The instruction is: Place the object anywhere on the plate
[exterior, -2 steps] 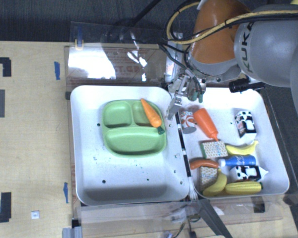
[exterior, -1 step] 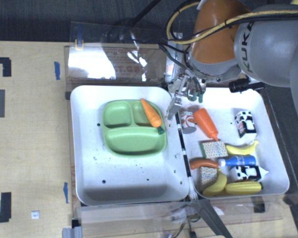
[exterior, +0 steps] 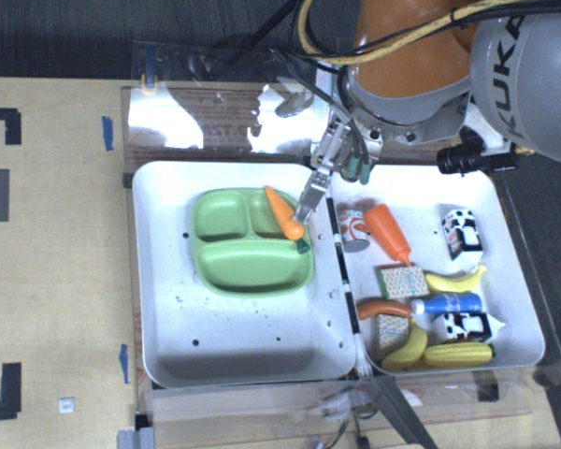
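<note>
my pincer [exterior: 304,215] hangs over the right edge of the green plate [exterior: 248,251], its thin fingers angled down and to the left from the wrist. the tips meet the lower end of the toy carrot [exterior: 282,211], and from up here i read them as clamped on it, near its green stub. the carrot lies tilted across the plate's upper right compartment, orange body pointing up-left, stub end at the plate's right rim, so the task's thing is already over the plate and looks to be touching it.

the plate sits in the left bin [exterior: 168,335], toward its upper half, with bare white floor below it. the right bin [exterior: 514,251] carries the clutter: an orange bottle [exterior: 390,233] just past the divider, a black-and-white cow toy [exterior: 462,232] near the far wall, a yellow banana [exterior: 453,281], a blue-and-white tube [exterior: 446,304], a second banana [exterior: 407,347] at the front, and a few small boxes between them that i cannot identify. the arm's grey body and orange band [exterior: 411,26] fill the top right. the pale wooden desk [exterior: 56,251] spreads to the left of the bins.
</note>
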`<state>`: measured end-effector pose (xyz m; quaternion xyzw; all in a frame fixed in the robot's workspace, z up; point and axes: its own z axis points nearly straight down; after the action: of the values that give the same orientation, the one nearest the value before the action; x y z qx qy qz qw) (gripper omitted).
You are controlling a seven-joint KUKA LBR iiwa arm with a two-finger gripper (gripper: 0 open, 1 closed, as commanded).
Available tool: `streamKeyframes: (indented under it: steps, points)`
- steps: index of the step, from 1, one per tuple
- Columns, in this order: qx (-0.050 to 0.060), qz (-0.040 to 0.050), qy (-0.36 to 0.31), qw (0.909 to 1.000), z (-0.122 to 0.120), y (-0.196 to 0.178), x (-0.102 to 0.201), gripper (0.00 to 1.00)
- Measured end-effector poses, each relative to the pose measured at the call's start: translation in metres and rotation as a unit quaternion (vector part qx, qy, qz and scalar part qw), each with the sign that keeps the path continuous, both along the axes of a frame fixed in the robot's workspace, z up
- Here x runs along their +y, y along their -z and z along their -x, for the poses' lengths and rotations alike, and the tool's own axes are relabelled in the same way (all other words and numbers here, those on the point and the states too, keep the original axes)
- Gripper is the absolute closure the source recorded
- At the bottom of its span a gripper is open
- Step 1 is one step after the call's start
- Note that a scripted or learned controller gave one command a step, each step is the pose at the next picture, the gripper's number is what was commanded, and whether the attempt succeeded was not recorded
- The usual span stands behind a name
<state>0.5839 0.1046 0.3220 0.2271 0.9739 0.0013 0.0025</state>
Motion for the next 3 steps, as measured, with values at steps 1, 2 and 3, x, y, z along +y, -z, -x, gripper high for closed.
streamKeyframes:
  steps: [1, 2, 3]
  points:
    - [0.0, 0.0, 0.0, 1.0, 0.0, 0.0, 0.0, 0.0]
    - [-0.001, 0.0008, -0.025, 0.9997, 0.009, -0.086, -0.078, 0.0]
    - [0.001, 0.0002, 0.012, 0.9999, 0.041, -0.026, -0.004, 0.0]
